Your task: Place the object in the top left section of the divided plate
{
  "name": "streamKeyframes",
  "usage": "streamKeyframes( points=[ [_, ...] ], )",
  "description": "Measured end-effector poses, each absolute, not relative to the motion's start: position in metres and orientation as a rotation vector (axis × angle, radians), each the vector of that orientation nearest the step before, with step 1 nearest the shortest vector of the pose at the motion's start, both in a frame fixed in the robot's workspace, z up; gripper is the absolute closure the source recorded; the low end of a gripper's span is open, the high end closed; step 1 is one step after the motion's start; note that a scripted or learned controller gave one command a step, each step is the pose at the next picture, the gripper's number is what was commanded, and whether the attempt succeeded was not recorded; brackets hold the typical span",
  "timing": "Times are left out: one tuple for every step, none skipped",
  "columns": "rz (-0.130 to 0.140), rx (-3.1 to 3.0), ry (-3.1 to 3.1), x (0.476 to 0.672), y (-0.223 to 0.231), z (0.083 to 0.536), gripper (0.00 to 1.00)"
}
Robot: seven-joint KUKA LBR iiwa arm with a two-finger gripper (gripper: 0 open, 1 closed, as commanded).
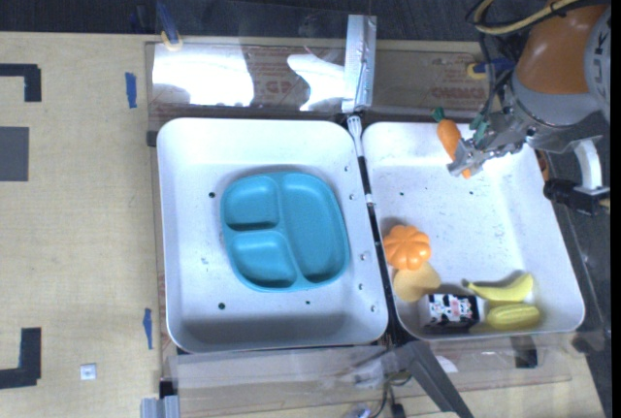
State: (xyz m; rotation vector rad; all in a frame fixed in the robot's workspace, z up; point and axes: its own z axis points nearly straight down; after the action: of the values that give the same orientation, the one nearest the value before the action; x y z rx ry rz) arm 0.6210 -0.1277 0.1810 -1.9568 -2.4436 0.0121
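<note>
Looking down, we see the gripper (468, 157) touching an orange carrot (448, 137) in the right bin (543, 251); its grip is unclear.

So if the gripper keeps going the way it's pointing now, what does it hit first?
Probably the carrot: the gripper points toward the right bin's upper left, and the carrot sits right at its tip. Depth is unclear, so contact isn't certain.

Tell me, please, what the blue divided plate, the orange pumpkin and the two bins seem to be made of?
The divided plate looks like moulded plastic, matte blue with soft rounded ridges. The pumpkin seems a toy of plastic or rubber: uniform orange, smooth lobes, a slight sheen. The left bin and right bin look like thin white plastic, glossy where glare falls; painted metal is possible.
</note>
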Motion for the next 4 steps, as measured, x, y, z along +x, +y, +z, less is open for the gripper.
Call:
streamKeyframes(
  points=[
    [-0.002,-1.952,-2.469,0.616,-0.133,0.292,1.0],
    [-0.004,-1.829,-2.557,0.634,-0.042,0.335,1.0],
    [-0.009,-1.71,-2.638,0.536,0.057,0.375,1.0],
    [-0.006,-1.572,-2.725,0.531,0.121,0.428,1.0]
  ],
)
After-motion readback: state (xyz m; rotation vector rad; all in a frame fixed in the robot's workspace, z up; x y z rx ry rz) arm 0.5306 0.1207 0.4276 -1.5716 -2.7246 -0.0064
